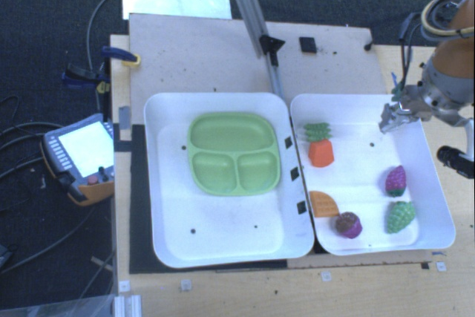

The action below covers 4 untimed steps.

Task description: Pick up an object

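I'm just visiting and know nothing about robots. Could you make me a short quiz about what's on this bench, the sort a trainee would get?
1. True or false: the green divided plate lies in the left bin.
2. Which toy lies nearest the end effector: A) the orange carrot, B) the purple grapes, C) the green grapes?
3. Fill in: the arm's end effector hangs over the ___ bin's far right corner.

Key
1. True.
2. B, the purple grapes.
3. Right; the right bin holds all the toys, including the dark purple fruit near its front.

Bright even light, soft shadows, slightly blurry
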Tool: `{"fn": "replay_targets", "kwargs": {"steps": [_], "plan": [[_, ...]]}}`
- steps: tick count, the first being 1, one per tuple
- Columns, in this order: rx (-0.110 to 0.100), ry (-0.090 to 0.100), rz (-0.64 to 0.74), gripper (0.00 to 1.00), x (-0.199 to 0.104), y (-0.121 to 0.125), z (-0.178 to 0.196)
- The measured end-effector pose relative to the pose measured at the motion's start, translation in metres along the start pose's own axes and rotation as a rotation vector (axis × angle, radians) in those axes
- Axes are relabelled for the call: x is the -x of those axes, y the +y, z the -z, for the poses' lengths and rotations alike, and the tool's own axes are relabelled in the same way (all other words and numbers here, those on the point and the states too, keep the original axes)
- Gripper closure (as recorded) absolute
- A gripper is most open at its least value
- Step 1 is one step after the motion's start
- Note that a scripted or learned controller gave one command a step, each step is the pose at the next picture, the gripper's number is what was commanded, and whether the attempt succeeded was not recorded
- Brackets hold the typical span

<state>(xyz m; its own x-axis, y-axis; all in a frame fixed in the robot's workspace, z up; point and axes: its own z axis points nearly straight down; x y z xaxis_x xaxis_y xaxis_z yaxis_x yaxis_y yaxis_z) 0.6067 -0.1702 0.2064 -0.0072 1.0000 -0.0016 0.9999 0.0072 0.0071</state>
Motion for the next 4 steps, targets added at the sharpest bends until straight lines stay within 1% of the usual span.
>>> {"fn": "replay_targets", "kwargs": {"steps": [1,2,4], "plan": [[0.0,0.0,0.0,1.0,-0.002,0.0,0.044],[-0.007,0.002,0.002,1.0,-0.05,-0.01,0.032],[-0.008,0.003,0.001,1.0,-0.146,-0.038,0.014]]}}
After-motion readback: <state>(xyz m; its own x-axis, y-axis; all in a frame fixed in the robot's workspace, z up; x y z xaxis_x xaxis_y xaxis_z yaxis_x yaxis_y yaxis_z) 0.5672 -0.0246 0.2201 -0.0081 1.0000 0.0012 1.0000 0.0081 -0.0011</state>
